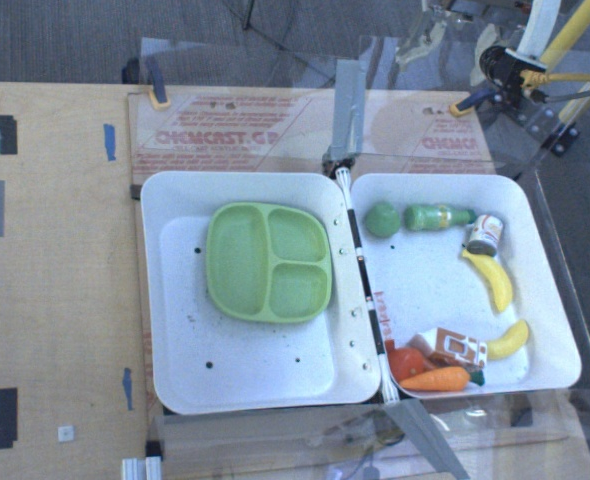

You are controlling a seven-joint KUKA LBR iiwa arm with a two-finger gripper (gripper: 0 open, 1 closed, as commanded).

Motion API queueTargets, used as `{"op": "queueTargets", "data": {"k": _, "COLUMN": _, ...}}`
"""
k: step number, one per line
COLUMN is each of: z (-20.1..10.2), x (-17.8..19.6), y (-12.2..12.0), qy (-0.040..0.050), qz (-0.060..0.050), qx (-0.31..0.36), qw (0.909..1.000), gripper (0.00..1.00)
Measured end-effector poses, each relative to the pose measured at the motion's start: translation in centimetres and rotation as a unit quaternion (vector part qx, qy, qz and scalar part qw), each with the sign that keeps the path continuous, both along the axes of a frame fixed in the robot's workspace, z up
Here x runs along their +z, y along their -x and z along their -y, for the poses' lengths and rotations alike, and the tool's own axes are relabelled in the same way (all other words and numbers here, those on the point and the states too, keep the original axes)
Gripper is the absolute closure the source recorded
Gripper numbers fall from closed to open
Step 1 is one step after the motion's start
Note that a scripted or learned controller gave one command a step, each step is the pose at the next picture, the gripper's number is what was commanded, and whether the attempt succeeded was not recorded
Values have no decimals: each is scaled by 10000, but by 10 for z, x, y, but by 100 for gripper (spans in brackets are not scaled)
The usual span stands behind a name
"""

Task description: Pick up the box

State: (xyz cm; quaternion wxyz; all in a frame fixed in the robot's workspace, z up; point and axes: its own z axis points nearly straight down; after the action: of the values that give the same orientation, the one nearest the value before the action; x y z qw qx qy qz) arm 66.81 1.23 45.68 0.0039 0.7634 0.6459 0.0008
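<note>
A green divided plate (269, 263) is seen lying flat in the left bin (175, 368), a little above its centre. Across the divider, the right bin (550, 298) holds the rest: a green ball (382, 219) and a green bottle (437, 216) along the far side, a small can (485, 235) beside them, and a banana (493, 277) just below the can. At the near edge a red item (407, 360) and a carrot (437, 379) are found, with the box (459, 347) — white and orange, lying flat — just above the carrot and touching a second banana (508, 339). The gripper (430, 30) is raised outside the bins at the upper right, well apart from the box — whether it is released or clenched cannot be told.
</note>
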Motion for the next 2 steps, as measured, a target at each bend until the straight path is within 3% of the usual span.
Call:
{"op": "queueTargets", "data": {"k": 1, "z": -2, "x": 11, "y": -1, "qy": 13, "qz": 21, "qx": 23, "qw": 10000, "gripper": 100}}
{"op": "queueTargets", "data": {"k": 2, "z": -2, "x": 11, "y": -1, "qy": 12, "qz": 17, "qx": 22, "qw": 10000, "gripper": 0}}
